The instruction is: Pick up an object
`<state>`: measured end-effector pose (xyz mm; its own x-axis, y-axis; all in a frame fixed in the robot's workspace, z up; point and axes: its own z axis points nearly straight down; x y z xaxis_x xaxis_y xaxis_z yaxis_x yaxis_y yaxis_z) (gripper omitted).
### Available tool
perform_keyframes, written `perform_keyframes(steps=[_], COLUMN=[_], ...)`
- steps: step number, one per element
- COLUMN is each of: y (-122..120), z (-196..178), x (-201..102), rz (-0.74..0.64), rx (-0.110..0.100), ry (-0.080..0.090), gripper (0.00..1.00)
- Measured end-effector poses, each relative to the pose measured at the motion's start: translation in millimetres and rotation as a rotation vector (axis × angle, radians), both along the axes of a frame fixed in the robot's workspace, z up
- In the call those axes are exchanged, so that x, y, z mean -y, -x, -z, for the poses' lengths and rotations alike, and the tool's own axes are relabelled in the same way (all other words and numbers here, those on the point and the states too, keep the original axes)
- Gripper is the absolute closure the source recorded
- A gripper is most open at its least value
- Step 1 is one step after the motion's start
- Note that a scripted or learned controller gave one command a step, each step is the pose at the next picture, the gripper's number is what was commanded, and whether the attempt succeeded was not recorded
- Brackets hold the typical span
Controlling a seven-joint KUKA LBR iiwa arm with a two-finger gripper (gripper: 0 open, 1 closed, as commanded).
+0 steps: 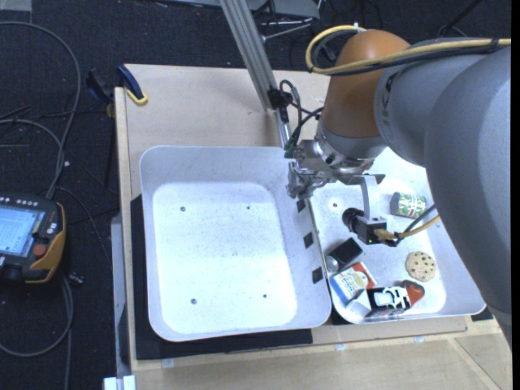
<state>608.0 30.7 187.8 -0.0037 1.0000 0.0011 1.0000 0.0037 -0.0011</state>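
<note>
Item: round cookie [420,264], right bin [455,299] near its front corner, we judge light and brittle, take by the rim; pincer [302,187] state we cannot tell.

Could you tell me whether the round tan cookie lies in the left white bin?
No, the round tan cookie lies in the right white bin.

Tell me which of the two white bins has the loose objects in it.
The right bin, under the arm: it holds a cookie, a small can and other items. The left bin shows bare floor.
</note>
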Motion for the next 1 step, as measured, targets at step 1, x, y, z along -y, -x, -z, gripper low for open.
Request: perform_keyframes(steps=[1], y=[49.4], z=[-0.5], x=[-41.1], rz=[0.0], rx=[0.001], ry=[0.0], gripper=[1.0])
